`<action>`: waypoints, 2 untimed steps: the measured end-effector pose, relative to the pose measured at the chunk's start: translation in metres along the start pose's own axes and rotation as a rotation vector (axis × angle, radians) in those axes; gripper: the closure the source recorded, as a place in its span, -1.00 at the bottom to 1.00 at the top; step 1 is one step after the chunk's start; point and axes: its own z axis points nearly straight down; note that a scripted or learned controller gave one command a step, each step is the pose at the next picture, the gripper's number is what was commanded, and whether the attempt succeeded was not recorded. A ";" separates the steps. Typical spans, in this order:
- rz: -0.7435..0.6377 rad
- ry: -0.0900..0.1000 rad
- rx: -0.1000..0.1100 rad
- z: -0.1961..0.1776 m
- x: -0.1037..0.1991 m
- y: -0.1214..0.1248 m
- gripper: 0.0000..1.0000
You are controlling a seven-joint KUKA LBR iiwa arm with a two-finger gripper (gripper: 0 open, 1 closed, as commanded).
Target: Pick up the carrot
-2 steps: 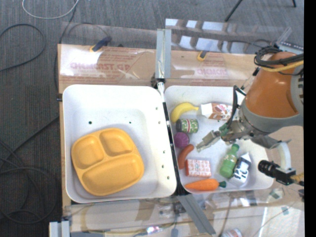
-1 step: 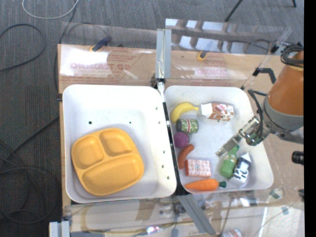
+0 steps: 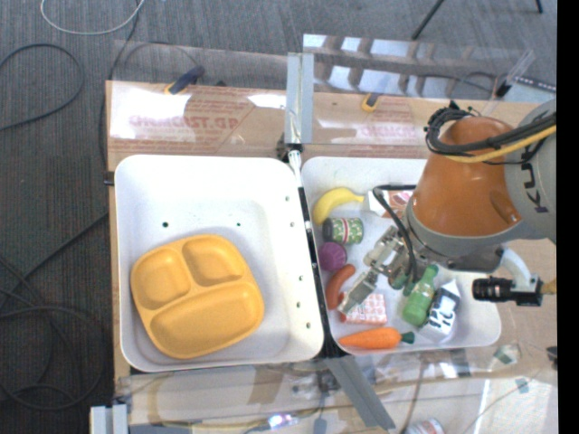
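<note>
Looking down on the table, we see the carrot (image 3: pixel 371 338) lying at the near edge of the right bin (image 3: pixel 484 331), beside a green bottle (image 3: pixel 420 298). The hand (image 3: pixel 373 274) hangs above a red sausage (image 3: pixel 337 285), fingers apart, gripping nothing. A yellow tray (image 3: pixel 195 294) sits in the left bin (image 3: pixel 181 179).

Carrot (image 3: pixel 369 338) in right bin (image 3: pixel 484 333)

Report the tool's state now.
Tool: open, holding nothing, over the right bin; the carrot lies apart from it.
</note>
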 end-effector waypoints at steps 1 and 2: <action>-0.296 -0.001 0.003 0.022 -0.027 -0.035 -1.00; -0.453 -0.035 -0.011 0.088 -0.058 -0.058 -1.00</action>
